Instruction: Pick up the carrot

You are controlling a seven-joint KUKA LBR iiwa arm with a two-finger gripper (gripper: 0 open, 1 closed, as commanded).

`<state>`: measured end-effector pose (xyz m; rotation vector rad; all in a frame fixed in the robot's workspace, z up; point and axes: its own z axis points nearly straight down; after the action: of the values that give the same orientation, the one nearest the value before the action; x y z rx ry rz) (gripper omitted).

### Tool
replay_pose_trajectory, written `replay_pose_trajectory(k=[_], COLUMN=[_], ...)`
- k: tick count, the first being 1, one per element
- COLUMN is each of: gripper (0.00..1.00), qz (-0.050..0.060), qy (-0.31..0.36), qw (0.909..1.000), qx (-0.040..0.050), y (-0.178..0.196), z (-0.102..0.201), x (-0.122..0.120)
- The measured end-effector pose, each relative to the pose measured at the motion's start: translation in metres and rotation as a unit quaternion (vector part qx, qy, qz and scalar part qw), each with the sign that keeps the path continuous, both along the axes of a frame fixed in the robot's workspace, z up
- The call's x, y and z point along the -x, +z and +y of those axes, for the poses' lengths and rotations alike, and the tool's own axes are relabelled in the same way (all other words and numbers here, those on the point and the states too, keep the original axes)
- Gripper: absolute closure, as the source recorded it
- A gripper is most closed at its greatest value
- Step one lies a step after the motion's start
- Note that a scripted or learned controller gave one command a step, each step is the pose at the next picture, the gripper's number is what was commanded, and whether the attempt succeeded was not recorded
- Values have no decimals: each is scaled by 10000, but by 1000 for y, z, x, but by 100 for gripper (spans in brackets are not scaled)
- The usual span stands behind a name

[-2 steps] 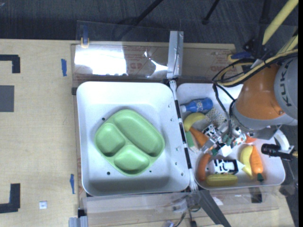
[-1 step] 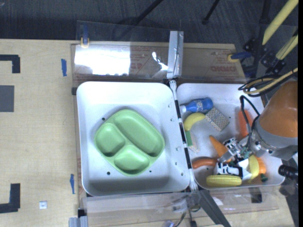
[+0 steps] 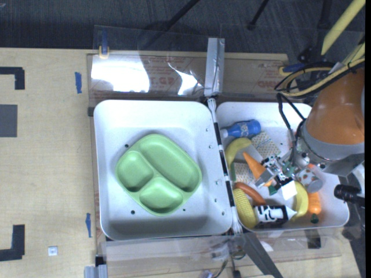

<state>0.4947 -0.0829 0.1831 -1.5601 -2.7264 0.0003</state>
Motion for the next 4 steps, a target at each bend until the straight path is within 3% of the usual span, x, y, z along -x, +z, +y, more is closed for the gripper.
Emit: replay_pose_trajectory(k=[1, 2, 3, 4], gripper=[0, 0, 0, 0], qz=[-3, 5, -18, -22], qy=[-2, 2228, 2958, 2750], qw=[10000, 9749, 9552, 9614], qx=[0, -9, 3, 3], y=[0, 0, 1, 1], z=[0, 25, 23, 29], x=[0, 14, 2, -12])
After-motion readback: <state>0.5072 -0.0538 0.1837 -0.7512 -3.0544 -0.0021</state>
